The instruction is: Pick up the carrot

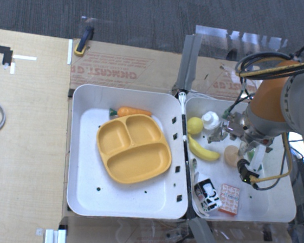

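Observation:
The carrot [134,112], orange with a green top, lies in the left bin [83,154] against the far rim of a yellow divided plate [133,148]. My gripper [228,133] hangs over the right bin [273,208], well to the right of the carrot and across the wall between the bins. It is just right of a small white bottle [210,120] and above a tan round object [231,153]. I see nothing held in it. The grey arm with its orange band [269,99] covers the bin's far right corner.
The right bin also holds a yellow lemon [194,126], a banana [203,151], a red-patterned card [229,199] and a black-and-white object [207,192]. Black cables [265,177] loop down from the wrist. A cardboard sheet [125,66] lies behind the left bin.

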Tool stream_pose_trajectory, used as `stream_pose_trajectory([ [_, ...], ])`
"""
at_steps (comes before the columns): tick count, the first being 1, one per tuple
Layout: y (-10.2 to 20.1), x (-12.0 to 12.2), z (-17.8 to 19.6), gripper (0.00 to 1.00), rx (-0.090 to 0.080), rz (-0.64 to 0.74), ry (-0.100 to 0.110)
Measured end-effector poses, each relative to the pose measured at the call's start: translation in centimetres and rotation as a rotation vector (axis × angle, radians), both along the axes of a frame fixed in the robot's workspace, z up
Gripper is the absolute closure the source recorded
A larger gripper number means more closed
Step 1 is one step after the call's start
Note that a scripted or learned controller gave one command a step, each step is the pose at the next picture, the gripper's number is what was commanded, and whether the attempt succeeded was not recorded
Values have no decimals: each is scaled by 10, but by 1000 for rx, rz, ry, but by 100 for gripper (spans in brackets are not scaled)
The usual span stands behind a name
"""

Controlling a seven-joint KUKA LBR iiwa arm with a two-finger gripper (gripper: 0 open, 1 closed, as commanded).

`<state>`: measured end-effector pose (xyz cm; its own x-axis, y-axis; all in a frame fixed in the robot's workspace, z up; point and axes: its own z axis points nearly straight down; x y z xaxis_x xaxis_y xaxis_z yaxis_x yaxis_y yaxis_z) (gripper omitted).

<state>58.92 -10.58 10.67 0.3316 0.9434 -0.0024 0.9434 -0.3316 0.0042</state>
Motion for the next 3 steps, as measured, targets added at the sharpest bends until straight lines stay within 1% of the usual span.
stream_pose_trajectory([
  [1, -1, 0, 10, 100, -1, -3, 0],
  [2, 63, -37, 102, 100, 2, 290, 5],
  [3, 138, -58, 84, 100, 3, 588, 8],
])
